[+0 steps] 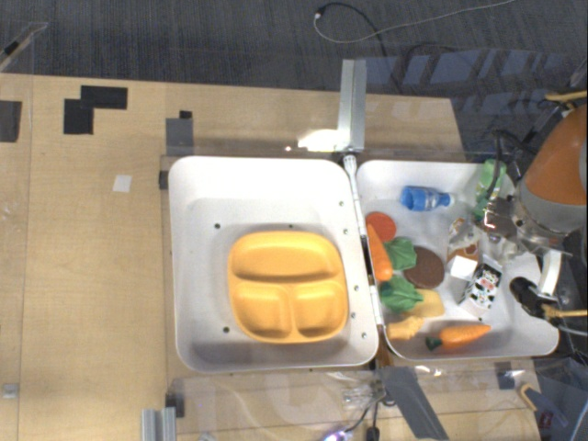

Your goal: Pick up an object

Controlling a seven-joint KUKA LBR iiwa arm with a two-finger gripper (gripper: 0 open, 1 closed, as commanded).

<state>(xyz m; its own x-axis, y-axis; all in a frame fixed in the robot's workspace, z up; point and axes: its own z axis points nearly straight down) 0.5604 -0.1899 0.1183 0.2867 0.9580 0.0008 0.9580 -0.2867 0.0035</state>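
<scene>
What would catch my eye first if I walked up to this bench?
Probably the big yellow divided tray, sitting alone in the left white bin. Next, the jumble in the right white bin: a blue bottle near the back, a carrot at the front, green leafy pieces along the left side. The grey and orange robot arm looms over that bin's right edge.

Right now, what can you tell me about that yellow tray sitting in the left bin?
The yellow tray looks like smooth moulded plastic, rounded at the corners, with three hollows: one long one at the far side and two smaller ones nearer the camera. It lies flat and right way up, turned slightly askew, on the floor of the left bin, towards its right half. Nothing sits in it.
</scene>
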